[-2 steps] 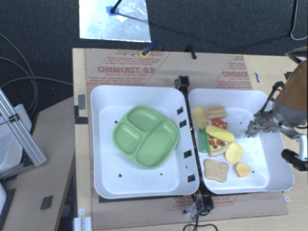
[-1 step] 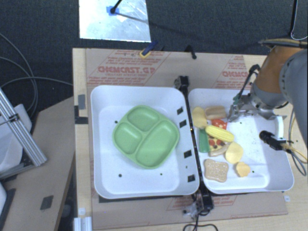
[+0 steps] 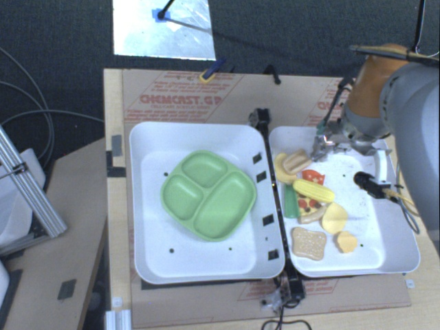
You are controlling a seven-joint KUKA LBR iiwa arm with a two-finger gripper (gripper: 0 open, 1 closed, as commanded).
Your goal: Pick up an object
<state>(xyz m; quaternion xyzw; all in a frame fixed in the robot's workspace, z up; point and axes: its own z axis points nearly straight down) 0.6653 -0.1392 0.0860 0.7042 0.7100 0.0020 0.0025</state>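
The left bin (image 3: 148, 184) holds a green plate (image 3: 208, 194) with three parts. The right bin (image 3: 392, 246) holds toy food: corn (image 3: 313, 190), toast (image 3: 309, 243), a hot dog (image 3: 297, 161). The gripper (image 3: 322, 146) hangs beside the hot dog; I cannot tell if it grasps anything.

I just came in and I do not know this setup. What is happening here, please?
A grey robot arm reaches in from the right, and its gripper is low over the right bin, close to a hot dog. That bin holds toy food: corn, toast, and other pieces. Nothing looks lifted yet. The left bin holds a green divided plate.
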